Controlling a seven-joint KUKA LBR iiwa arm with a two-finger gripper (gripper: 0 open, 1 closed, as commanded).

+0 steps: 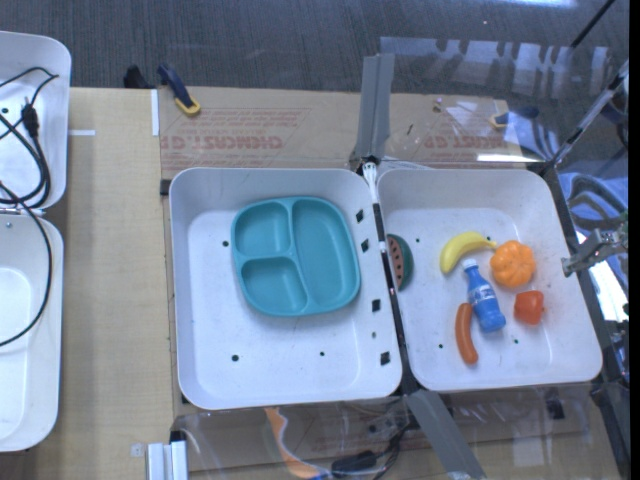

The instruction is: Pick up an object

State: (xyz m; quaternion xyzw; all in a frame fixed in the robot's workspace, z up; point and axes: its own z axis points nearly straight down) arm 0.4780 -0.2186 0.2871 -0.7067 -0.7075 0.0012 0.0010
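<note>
The approach step is judged to be in hand: nothing is held. What appears to be the grey claw (pixel 592 252) is seen at the right rim of the right white bin (pixel 497 377); how wide it stands cannot be told.

Nearest it, inward, lie a small red toy vegetable (pixel 529 307) and an orange toy pumpkin (pixel 513 264). Beyond are a blue bottle (pixel 486 299), a yellow banana (pixel 462 250) and an orange-red sausage (pixel 466 333).

One target must be chosen and a descent made. The close clustering may hinder a clean grasp.

A teal divided plate (pixel 296 256) lies well apart in the left white bin (pixel 190 298).
</note>
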